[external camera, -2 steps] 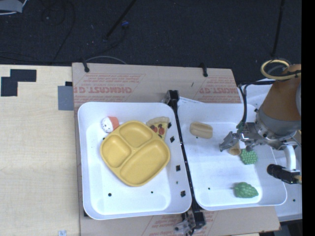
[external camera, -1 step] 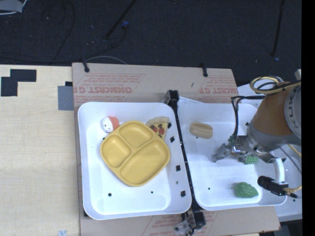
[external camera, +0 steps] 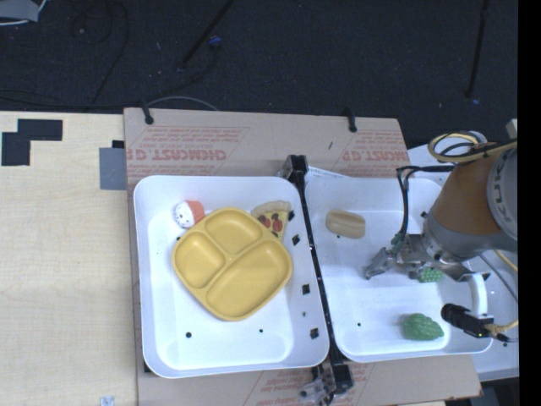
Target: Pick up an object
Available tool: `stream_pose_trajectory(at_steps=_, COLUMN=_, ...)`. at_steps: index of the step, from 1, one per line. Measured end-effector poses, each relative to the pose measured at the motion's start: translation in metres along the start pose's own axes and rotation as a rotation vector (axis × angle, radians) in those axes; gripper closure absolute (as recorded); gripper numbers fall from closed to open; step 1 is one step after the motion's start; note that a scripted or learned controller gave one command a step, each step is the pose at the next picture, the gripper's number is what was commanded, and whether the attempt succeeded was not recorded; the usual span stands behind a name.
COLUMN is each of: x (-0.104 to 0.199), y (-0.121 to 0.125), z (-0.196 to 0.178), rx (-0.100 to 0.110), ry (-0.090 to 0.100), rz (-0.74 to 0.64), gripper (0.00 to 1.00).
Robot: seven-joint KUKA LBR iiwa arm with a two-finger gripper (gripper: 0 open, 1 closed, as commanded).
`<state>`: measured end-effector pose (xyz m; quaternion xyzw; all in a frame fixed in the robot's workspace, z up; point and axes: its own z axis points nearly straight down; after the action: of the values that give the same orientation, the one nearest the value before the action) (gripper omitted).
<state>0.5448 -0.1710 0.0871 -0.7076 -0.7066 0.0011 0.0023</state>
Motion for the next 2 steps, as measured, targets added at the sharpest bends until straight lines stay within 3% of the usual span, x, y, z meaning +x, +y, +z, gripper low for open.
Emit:
stream_pose_trajectory(at_steps=1, x=-0.001, y=0.0, z=-0.011, rx=-0.001, ry=0.0, rz=0.002, gripper=1.0)
stream_pose_trajectory(at_steps=2, x=0.0, y=0.0, z=-0.074, rx=-0.007, ry=-0.002, rz=-0.003, gripper=1.0)
